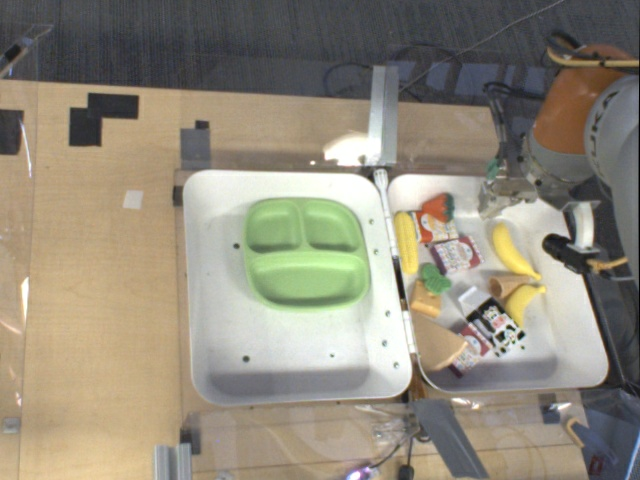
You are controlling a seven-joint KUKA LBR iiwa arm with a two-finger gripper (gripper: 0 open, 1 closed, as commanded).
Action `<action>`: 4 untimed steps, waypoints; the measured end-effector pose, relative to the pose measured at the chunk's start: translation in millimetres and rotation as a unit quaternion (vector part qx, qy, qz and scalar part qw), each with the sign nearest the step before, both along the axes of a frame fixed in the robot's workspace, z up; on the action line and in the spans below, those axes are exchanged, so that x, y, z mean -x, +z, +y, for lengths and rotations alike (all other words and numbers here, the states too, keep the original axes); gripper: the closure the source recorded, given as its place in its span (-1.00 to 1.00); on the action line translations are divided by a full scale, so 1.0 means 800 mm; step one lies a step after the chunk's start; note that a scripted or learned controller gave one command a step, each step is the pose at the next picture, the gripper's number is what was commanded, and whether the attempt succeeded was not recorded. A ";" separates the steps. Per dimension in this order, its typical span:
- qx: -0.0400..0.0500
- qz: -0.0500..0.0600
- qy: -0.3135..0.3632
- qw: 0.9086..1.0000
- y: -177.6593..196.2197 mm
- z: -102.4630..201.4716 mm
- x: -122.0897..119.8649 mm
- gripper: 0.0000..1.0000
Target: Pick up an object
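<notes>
Your gripper [503, 194] hangs at the upper right of the frame, over the far edge of the right bin [590, 353]; nothing is visible in its grasp, and from this angle you cannot tell how wide it stands. The pickable things all lie in that bin: a yellow banana [511, 249] just below the gripper, a corn cob [404, 241] along the bin's left wall, a red and white packet [436, 219] near the top, a pink and white carton [456, 256] in the middle, and a black and white box [499, 324] lower down. The left bin [215, 368] carries a green divided tray [302, 251]. The banana looks the best target, I judge: it lies nearest and fairly apart from the crowded pile in the middle. Bring the tool straight above its middle, turn the wrist so the closing direction crosses its narrow width, and descend slowly. Watch the bin's upper wall, which sits close by.
</notes>
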State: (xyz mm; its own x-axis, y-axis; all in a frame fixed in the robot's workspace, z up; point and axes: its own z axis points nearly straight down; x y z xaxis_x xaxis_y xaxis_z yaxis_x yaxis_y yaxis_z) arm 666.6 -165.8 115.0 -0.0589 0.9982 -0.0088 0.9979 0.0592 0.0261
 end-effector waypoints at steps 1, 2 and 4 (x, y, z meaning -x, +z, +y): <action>0.000 0.000 0.000 1.000 0.000 0.000 0.000 -1.00; 0.000 0.000 0.000 1.000 0.000 0.000 0.000 -1.00; -0.001 0.004 0.043 0.999 -0.014 -0.049 0.056 1.00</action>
State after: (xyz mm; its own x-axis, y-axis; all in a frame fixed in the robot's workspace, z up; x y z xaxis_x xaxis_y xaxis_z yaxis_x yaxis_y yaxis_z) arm 621.7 -205.0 103.5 -0.1438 0.9896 -0.0052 0.9894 0.1439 0.0191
